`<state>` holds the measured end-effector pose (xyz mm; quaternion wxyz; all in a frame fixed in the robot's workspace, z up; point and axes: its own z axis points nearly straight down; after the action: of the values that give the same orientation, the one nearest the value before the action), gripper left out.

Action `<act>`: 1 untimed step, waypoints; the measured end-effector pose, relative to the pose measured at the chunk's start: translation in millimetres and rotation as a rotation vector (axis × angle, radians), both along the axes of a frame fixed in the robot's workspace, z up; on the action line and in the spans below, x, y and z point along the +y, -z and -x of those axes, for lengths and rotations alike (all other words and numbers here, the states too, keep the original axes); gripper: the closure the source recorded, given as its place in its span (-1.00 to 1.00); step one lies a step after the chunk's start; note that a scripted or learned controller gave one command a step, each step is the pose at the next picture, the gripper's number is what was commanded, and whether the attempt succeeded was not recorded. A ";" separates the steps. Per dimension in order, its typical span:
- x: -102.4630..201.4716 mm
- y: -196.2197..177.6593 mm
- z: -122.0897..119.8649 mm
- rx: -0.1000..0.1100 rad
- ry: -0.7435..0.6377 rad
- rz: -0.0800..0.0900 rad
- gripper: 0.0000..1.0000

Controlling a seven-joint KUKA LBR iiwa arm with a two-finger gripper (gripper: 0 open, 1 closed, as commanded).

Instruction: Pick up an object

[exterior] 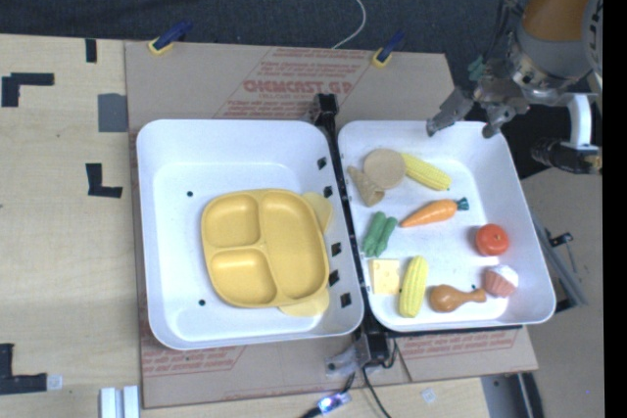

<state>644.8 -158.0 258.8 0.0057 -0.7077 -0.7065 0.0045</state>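
Nearest the lens, a yellow divided plate [265, 247] filled the left bin [162, 152]. Rightward, the right bin [524, 201] held toy food (carrot [429, 213], tomato [492, 239], two corn cobs). At its far corner hovered the gripper [464, 116], fingers spread and holding nothing, well apart from the carrot.

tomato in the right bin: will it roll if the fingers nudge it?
Probably. The tomato looks round and glossy, so a side nudge would likely roll it. It sits apart from its neighbours, so little would stop it short of the bin wall. It looks like rigid toy plastic, likely light.
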 end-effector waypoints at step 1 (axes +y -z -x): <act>0.3 -8.6 -2.1 -0.013 -0.003 0.002 -1.00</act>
<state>646.9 -157.7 267.4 0.0003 -0.7066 -0.7076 0.0007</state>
